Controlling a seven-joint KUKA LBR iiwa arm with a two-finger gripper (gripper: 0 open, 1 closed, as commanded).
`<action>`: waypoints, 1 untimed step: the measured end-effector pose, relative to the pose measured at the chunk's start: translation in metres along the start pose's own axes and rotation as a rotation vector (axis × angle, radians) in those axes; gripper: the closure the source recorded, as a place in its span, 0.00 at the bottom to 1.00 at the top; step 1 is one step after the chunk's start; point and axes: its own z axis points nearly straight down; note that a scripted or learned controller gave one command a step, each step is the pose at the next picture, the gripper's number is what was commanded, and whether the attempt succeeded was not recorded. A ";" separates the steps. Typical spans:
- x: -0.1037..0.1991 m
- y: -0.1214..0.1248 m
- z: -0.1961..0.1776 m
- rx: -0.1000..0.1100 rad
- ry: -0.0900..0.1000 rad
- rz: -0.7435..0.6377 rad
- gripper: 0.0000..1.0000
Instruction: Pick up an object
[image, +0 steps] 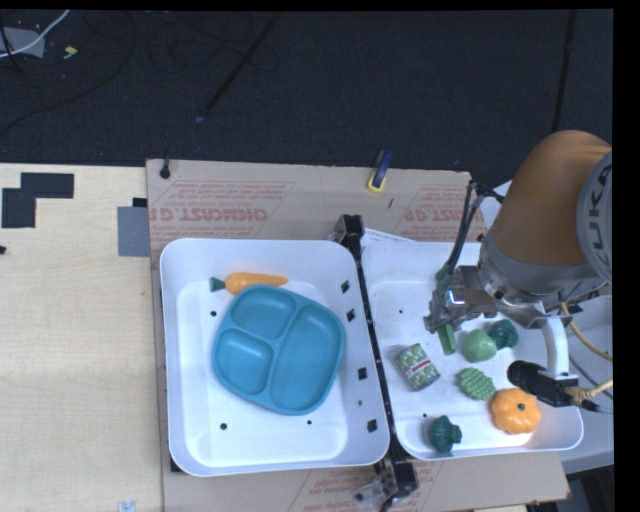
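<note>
My gripper (445, 322) hangs low over the right bin (400, 290), near its middle. Just right of it lie a light green rounded toy (480, 346) and a dark teal piece (503, 333). Below the gripper rests a small green patterned can (416, 366). A bumpy green toy (476, 383), an orange pumpkin (514, 411) and a dark teal broccoli (443, 434) lie toward the bin's front. Whether anything sits in the gripper is hidden by the wrist.
The left bin (190, 420) holds a blue divided plate (278, 347) and an orange carrot (255, 282) at its back. A black divider (365, 330) runs between the bins. Cardboard (260, 200) lies under both.
</note>
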 end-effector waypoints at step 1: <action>0.003 -0.003 0.021 0.004 0.000 0.001 1.00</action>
